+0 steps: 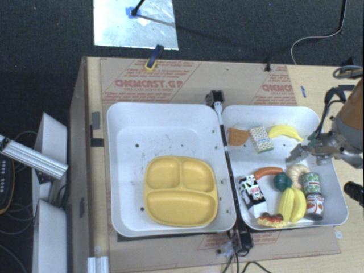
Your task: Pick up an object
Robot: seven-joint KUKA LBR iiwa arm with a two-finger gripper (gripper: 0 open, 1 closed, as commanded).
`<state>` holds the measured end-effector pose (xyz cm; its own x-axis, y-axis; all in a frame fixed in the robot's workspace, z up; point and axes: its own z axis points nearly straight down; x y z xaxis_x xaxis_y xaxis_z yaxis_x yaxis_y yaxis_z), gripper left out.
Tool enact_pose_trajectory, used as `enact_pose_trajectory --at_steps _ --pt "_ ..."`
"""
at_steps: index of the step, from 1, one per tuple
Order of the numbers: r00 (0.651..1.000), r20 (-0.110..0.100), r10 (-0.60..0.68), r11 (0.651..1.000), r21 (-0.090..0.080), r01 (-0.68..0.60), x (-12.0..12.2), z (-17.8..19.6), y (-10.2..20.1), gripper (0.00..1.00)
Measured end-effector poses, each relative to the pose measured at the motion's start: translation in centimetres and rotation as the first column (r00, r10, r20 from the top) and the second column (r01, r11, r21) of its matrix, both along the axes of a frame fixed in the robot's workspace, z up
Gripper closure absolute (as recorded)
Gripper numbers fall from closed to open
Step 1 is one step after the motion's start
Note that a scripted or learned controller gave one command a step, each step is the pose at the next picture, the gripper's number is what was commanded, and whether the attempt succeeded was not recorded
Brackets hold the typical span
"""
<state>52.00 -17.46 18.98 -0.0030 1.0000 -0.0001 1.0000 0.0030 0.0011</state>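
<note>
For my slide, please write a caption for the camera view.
Gripper hovers over the right bin of toy food; yellow divided plate sits in the left bin.

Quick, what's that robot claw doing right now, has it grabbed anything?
Gripper: cannot be told whether open or closed; it sits over the right bin, with nothing visibly held.

One fixed camera looks down from above at a slant — far enough back to take in the whole table (170, 84), both white bins and a strip of dark floor beyond. The left bin (122, 152) sits near the middle of the view, the right bin (335, 209) toward its right side — the arm (350, 118) enters from that edge
</note>
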Motion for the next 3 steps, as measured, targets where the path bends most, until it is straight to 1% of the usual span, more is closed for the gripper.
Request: enact_pose_trajectory --at_steps 1,2,3 --pt "1.0 -0.005 0.002 1.0 0.008 -0.002 -0.9 -9.7 0.2 0.0" --pt "1.0 0.006 0.0 1.0 -0.001 0.0 -0.7 -8.4 -0.2 1.0" --pt "1.0 0.002 0.0 1.0 -0.001 0.0 2.6 -0.9 -1.1 1.0"
